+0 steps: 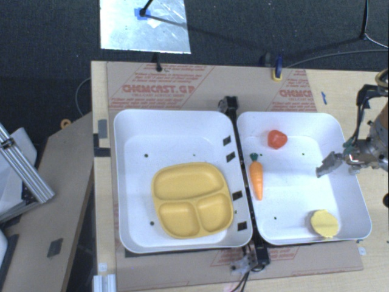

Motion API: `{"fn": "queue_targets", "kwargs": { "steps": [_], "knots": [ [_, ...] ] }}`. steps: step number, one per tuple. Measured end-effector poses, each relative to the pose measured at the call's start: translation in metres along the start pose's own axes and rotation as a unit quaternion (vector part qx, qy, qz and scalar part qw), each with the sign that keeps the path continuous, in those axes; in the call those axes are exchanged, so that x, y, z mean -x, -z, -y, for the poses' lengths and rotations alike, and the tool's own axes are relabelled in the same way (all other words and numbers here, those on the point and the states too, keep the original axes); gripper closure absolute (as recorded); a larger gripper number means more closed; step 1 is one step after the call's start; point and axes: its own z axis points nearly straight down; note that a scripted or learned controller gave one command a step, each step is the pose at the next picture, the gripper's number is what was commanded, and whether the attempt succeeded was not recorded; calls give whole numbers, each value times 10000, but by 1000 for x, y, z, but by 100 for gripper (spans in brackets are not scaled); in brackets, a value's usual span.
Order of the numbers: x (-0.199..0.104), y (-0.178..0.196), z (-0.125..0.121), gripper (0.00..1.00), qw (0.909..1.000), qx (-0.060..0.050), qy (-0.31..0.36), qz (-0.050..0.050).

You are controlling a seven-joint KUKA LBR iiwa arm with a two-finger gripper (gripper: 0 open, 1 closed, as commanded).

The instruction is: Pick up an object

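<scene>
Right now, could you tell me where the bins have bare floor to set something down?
Right bin: open floor between carrot, tomato and yellow disc, near the tool. Left bin: the yellow tray crowds the middle; a bare strip lies behind it.

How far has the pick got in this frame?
Nothing looks picked yet. The carrot, tomato and yellow disc all lie in the right bin; the yellow tray sits in the left bin. The gripper hangs over the right bin's right side, touching none. Approach, grasp and lift remain.
</scene>
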Motion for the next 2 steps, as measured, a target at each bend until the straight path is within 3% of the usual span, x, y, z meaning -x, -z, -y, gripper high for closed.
{"fn": "queue_targets", "kwargs": {
  "steps": [1, 2],
  "knots": [
    [0, 5, -3, 0, 10000, 54, 16, 14],
    [-9, -51, -7, 0, 10000, 34, 11, 6]
  ]
}}
